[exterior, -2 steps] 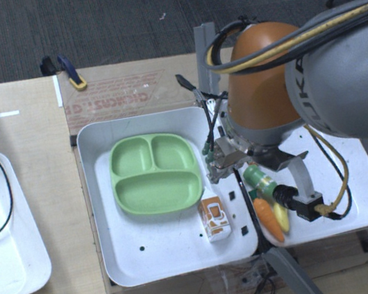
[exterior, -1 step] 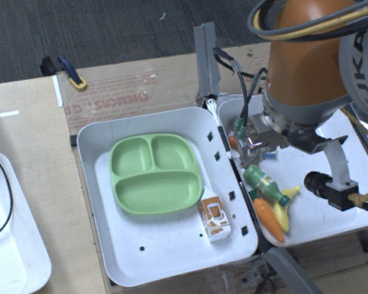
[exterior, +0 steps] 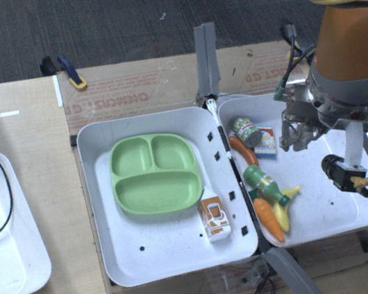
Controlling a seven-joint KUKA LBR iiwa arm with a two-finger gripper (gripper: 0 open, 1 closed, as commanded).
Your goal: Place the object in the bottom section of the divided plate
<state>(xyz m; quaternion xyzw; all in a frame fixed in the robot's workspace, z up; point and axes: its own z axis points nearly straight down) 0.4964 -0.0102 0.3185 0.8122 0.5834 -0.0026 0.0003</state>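
Left of centre, the plate [exterior: 155,174] — smooth green plastic, rounded, three sections — lies in the left bin [exterior: 118,253], a small carton [exterior: 215,219] at its lower right corner. Right bin [exterior: 337,214] — hot dog [exterior: 243,150], can [exterior: 245,130], green bottle [exterior: 264,185], carrot [exterior: 268,219], banana [exterior: 282,207]. Gripper [exterior: 295,138] hangs above bare floor, holding nothing; its finger spread I cannot tell.

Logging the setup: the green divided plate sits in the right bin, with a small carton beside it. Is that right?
Not quite. The camera view shows the green divided plate in the left bin, not the right one. The small carton does sit beside it.
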